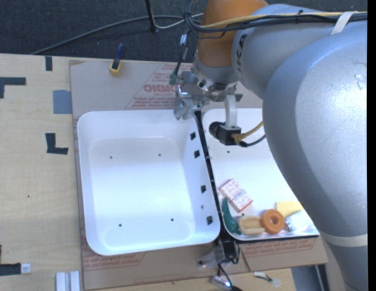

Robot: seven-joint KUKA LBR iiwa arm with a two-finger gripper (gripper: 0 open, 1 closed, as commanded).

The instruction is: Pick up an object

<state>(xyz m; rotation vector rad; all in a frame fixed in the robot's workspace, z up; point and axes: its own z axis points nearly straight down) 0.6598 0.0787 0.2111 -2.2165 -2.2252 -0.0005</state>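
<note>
My gripper (pixel 187 107) hangs at the far end of the divider between the two bins, over the back rim of the left bin (pixel 85 162). At the near end of the right bin (pixel 261 162) lie a white and red packet (pixel 235 194), an orange ring (pixel 273 221), a tan bread-like piece (pixel 251 225), a yellow block (pixel 289 208) and a green item (pixel 228 214). These things are well in front of the gripper, and nothing shows in its grasp. The grey arm (pixel 321 102) covers much of the right bin.
Black clips (pixel 203 188) line the divider between the bins. A yellow and blue tool (pixel 117 62) lies on the cardboard behind the left bin. Cables (pixel 151 17) run over the dark floor at the back. Dark tape marks (pixel 53 143) dot the bench on the left.
</note>
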